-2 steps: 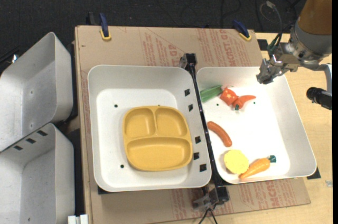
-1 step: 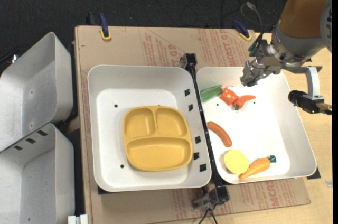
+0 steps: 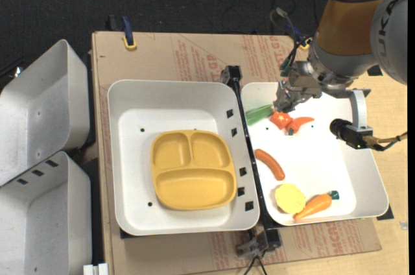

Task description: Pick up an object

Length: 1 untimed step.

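The right bin (image 3: 327, 160) holds several toy foods. A red-orange pepper-like piece (image 3: 287, 121) lies near its back left. A green piece (image 3: 258, 114) sits beside it against the left wall. An orange-red sausage (image 3: 269, 163) lies mid-left. A yellow round slice (image 3: 290, 198) and a carrot (image 3: 316, 203) rest near the front edge. My gripper (image 3: 287, 105) hangs just above the red-orange piece, at its back edge, pointing down into the bin. Nothing shows in its grasp.
The left bin (image 3: 130, 137) bears a yellow divided plate (image 3: 193, 168). A black divider (image 3: 243, 137) runs between the bins. A black fitting on a cable (image 3: 347, 131) sits over the right bin's right side. White tubs (image 3: 39, 137) stand off the bench at left.
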Each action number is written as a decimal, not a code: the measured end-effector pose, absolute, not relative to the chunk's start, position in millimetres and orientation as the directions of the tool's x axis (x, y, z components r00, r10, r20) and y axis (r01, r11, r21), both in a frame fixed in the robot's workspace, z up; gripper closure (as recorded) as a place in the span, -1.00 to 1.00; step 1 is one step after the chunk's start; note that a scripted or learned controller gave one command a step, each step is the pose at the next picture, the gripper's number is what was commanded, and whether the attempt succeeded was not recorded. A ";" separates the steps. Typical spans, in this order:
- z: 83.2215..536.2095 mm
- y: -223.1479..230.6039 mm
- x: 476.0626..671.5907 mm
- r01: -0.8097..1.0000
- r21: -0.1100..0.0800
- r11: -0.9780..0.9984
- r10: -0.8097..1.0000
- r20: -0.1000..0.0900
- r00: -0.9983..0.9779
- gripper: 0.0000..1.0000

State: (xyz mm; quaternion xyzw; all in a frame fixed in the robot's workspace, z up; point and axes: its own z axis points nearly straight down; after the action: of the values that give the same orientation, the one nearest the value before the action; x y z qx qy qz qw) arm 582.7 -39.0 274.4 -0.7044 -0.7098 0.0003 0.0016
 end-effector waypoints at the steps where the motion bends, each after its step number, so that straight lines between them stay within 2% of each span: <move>1: 261.6 22.4 568.8 1.000 -0.003 0.008 1.000 0.002 -0.008 1.00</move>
State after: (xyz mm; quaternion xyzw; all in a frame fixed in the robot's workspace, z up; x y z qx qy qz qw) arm 568.8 22.4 261.6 -0.7043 -0.7099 0.0007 0.0017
